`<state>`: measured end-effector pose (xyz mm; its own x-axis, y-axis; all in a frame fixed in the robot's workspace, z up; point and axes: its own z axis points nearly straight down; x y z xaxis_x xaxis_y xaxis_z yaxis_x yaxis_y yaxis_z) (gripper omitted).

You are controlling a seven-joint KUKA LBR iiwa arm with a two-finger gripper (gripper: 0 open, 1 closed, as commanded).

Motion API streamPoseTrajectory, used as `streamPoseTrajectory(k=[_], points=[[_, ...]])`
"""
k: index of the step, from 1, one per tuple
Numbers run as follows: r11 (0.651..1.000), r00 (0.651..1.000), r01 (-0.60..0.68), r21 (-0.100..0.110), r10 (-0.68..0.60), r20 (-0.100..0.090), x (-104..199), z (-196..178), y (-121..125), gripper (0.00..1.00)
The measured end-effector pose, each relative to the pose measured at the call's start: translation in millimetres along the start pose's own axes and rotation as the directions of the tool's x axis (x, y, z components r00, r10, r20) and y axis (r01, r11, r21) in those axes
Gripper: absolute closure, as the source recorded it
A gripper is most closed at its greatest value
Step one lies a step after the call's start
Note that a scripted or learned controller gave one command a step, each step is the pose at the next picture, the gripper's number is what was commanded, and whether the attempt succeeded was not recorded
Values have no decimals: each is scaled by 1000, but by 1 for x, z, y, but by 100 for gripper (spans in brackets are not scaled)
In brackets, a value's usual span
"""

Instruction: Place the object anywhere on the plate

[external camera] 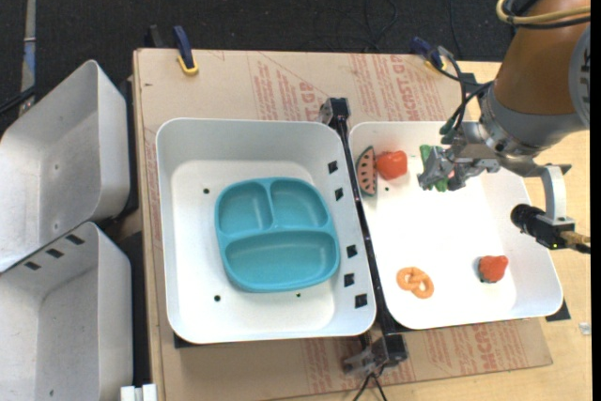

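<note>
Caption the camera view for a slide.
Gripper hovers over the right bin near a green item; the blue plate waits in the left bin.

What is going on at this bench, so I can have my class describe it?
A grey robot arm with an orange band reaches in from the right, its gripper over the right bin near something green. That bin holds a watermelon slice, a red tomato-like piece, a pretzel and a red strawberry-like piece. The blue divided plate lies in the left bin with nothing on it yet.
</note>
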<state>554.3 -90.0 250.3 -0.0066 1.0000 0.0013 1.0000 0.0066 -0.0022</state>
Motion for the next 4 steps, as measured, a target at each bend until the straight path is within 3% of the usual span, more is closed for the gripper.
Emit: streamPoseTrajectory(k=[1, 2, 4], points=[[1000, 1000, 1, 0, -1, 0, 55, -1, -21, 100], [1000, 1000, 2, -1, -2, 0, 109, -7, -30, 100], [1000, 1000, 2, 2, -2, 1, 224, 16, -42, 100]])
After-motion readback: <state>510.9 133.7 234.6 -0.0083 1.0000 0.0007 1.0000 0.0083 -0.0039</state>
